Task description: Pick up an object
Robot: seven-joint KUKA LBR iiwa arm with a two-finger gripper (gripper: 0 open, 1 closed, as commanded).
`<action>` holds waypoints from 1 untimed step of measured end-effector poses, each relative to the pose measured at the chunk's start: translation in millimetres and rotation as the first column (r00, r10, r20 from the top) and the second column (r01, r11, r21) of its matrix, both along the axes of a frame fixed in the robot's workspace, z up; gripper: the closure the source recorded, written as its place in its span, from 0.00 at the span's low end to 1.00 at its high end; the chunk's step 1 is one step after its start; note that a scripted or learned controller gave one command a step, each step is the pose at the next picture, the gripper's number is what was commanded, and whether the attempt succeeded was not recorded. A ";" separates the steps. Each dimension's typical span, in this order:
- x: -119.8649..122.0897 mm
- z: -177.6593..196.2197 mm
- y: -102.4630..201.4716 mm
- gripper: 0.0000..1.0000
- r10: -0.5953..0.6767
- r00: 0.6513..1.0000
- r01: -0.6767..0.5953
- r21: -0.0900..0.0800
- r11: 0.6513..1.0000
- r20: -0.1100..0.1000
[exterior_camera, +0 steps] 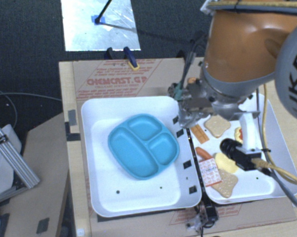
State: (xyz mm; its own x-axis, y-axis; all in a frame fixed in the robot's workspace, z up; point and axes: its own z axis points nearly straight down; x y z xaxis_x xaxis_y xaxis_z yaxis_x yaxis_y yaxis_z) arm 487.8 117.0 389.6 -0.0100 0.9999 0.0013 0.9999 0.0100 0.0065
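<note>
My gripper (185, 117) hangs low over the divide between the two white bins, at the left edge of the right bin (276, 127). Just right of it lie an orange stick (199, 133) and a tan bread slice (217, 126). Nearer the front of that bin are a red sausage (203, 153), a yellow piece (224, 163), a red-and-white packet (210, 171) and a tan biscuit shape (226, 184). A small red item (238, 133) is partly hidden by the arm. The wrist hides the back of this bin.
A blue divided plate (143, 145) lies in the middle of the left bin (97, 144). Cardboard (115, 80) lies under both bins. A shiny sheet (98, 22) sits behind, and a metal frame (6, 156) stands at the left.
</note>
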 end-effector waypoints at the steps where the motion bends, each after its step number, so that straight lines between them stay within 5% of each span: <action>1: 0.7 10.6 0.1 1.00 0.007 1.000 -0.007 0.000 1.000 0.002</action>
